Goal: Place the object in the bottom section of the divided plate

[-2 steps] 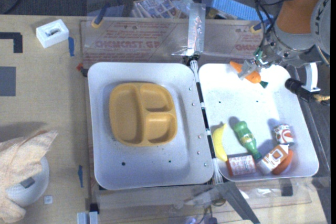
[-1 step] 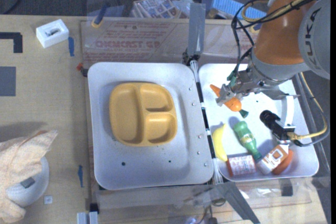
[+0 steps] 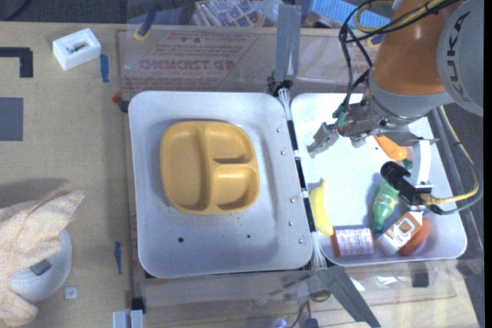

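A yellow divided plate [image 3: 207, 165] lies in the left bin [image 3: 154, 242], with one large section and two smaller ones, all bare. My gripper [image 3: 327, 136] hangs over the upper left of the right bin [image 3: 350, 184], close to the wall between the bins. It is open, with nothing between its fingers. Below it in the right bin lie a yellow banana [image 3: 320, 207], a red-and-white can [image 3: 354, 242], a green bottle [image 3: 384, 205] and an orange carton [image 3: 406, 233]. An orange piece [image 3: 396, 147] peeks out beside the wrist.
A grey post [image 3: 287, 50] stands at the back between the bins. A cardboard sheet [image 3: 192, 61] lies behind the left bin. A white box [image 3: 77, 48] and a crumpled cloth [image 3: 34, 226] sit on the bench to the left. Cables trail from the arm over the right bin.
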Robot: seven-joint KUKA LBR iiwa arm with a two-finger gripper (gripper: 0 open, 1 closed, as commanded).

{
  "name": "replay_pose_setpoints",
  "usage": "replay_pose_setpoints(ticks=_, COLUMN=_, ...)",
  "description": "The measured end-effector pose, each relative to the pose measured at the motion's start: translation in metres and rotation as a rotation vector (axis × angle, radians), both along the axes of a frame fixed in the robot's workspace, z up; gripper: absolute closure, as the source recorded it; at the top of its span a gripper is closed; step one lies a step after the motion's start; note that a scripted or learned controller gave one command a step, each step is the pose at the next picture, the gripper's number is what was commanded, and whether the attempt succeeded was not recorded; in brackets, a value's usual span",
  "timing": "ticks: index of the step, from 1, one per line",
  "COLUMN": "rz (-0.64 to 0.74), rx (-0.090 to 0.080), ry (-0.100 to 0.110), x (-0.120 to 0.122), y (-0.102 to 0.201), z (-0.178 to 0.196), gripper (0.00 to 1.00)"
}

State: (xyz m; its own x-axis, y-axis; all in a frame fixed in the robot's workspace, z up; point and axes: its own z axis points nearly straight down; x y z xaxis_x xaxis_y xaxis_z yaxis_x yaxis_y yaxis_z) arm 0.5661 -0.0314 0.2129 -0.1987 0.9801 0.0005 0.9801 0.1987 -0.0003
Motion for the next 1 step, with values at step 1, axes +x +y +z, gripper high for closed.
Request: replay_pose_setpoints(ticks=1, rz=-0.478, rx=-0.001, ry=-0.001, x=0.0060, y=0.0537, z=0.1081, gripper=0.00)
